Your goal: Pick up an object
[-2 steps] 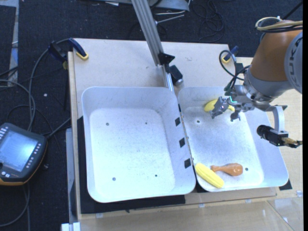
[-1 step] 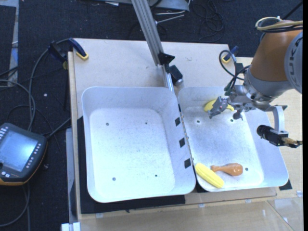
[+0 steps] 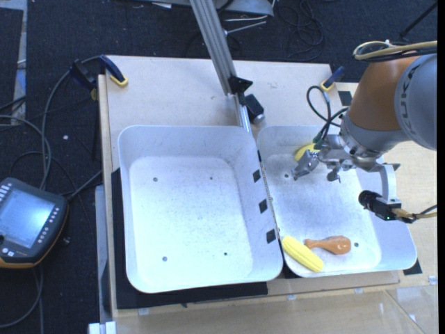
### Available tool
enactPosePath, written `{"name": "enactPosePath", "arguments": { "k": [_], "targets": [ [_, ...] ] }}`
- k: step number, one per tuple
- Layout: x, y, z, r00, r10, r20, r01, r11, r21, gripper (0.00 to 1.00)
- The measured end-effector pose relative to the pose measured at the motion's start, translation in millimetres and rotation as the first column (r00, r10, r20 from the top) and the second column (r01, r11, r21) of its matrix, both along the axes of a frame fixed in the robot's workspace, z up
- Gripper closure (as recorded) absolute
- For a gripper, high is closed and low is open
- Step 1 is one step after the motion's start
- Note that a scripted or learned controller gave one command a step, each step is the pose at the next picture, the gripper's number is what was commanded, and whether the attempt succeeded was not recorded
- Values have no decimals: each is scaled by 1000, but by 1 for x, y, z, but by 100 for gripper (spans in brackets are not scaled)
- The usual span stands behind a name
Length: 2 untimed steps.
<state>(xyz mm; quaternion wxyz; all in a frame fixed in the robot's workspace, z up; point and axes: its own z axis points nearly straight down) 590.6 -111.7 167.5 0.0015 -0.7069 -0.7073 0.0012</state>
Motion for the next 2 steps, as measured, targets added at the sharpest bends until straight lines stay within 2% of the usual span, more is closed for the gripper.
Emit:
{"name": "enactPosePath", "arguments": {
  "k": [1, 2],
  "targets": [
    [-9, -6, -55, 1000, -1, -1, 1, 1000, 0, 0],
    [-9, -6, -73, 1000, 0, 2, 0, 1000, 0, 0]
  ]
}}
